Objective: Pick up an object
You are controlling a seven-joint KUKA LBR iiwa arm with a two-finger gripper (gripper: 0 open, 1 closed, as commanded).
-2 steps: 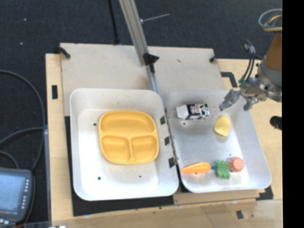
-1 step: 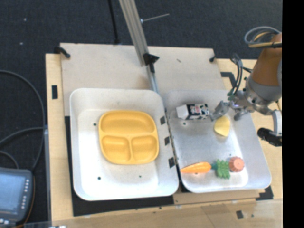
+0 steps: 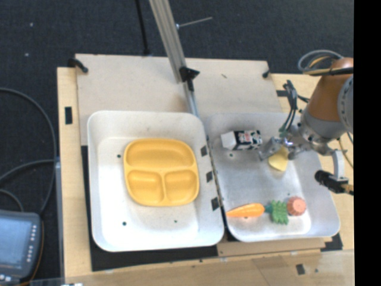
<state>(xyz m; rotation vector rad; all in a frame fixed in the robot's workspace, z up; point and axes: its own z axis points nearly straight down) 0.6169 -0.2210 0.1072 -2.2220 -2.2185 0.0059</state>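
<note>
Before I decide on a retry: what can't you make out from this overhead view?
- End effector: small and blurred; whether it grips the pale yellow rounded object beneath it cannot be told.
- Small white and black printed packet: print too small to read.
- Grey arm with orange band: cut off by the right edge.
- Pink round object beside the green leafy toy: too blurred to identify.

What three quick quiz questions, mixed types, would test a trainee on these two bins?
1. True or false: the yellow tray lies in the left bin.
2. Which lies nearest the gripper? A carrot B yellow piece C green toy
3. Fill in: the carrot lies in the ___ bin.

Key: 1 true; 2 B; 3 right.
</note>
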